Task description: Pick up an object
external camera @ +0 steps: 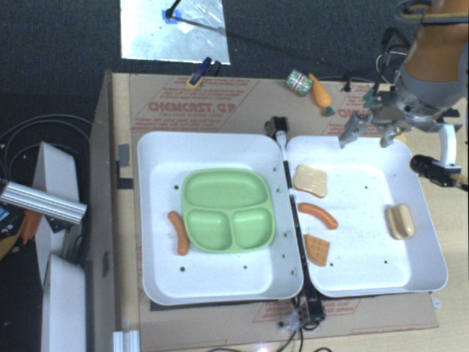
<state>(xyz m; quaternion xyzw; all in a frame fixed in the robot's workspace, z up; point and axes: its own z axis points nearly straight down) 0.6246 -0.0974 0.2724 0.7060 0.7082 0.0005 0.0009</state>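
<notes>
My gripper (pixel 368 133) hangs over the far edge of the right bin (pixel 421 270), fingers spread apart with nothing between them. Inside that bin lie a slice of toast (pixel 311 180), a red sausage (pixel 318 215), a waffle-like cracker (pixel 316 249) and a hot dog bun (pixel 400 221). The left bin (pixel 157 196) holds a green divided plate (pixel 229 210) with another sausage (pixel 178 232) beside its left side.
Beyond the bins, on the cardboard, rest a toy carrot (pixel 321 94) and a small green can (pixel 298 81). A yellow-blue clamp (pixel 201 72) sits at the back. A metal sheet (pixel 174 19) lies farther back; cables and white boxes are at left.
</notes>
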